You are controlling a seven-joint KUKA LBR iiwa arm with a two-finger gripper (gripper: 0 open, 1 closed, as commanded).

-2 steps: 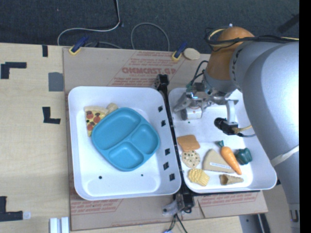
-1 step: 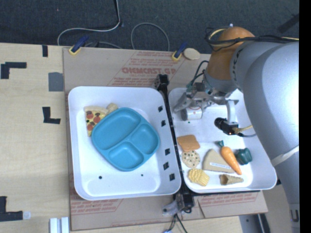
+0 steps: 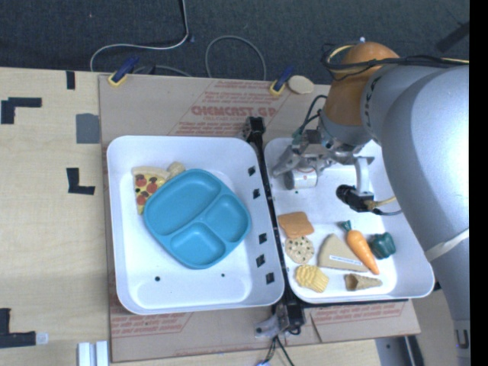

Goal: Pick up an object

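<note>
Hovering near the right bin (image 3: 396, 277) back wall, tool (image 3: 293, 170); grip state unclear.

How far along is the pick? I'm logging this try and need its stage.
Done: the arm has reached over the right bin, its gripper near that bin's back left corner. In hand: nothing visible. Left: the carrot, the cookie and the other toy foods lie on the bin floor, ungrasped.

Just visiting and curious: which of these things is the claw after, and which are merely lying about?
Job, right bin:
claw
carrot
cheese wedge
cookie
toast
corn

Lying about, left bin:
blue divided plate
pizza slice
</note>
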